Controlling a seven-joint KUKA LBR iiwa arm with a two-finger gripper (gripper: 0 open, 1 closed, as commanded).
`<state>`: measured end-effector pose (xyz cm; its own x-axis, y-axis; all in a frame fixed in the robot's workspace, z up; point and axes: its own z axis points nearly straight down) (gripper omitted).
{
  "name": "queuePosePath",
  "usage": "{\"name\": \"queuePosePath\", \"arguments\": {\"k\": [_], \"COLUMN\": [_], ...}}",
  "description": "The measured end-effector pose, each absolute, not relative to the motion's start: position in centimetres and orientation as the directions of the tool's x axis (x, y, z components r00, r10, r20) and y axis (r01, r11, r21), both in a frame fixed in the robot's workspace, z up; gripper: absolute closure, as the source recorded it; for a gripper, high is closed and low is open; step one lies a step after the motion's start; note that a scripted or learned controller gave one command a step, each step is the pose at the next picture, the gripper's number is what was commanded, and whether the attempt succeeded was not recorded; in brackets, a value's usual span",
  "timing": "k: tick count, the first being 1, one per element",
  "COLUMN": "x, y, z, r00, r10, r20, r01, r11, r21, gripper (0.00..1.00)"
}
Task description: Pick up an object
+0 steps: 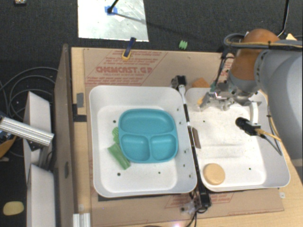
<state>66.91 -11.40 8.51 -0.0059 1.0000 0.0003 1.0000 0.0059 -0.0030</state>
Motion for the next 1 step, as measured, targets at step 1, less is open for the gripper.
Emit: {"name": "queuePosePath", "arguments": {"k": [1], "x": [66.93], "y": [-8.10], "z": [8.47], "r00": [-0.007], "r10": [1.000], "r20": [0.001], "r01": [1.000], "r11": [0.007], "r21": [0.002], "gripper": [0.00]}}
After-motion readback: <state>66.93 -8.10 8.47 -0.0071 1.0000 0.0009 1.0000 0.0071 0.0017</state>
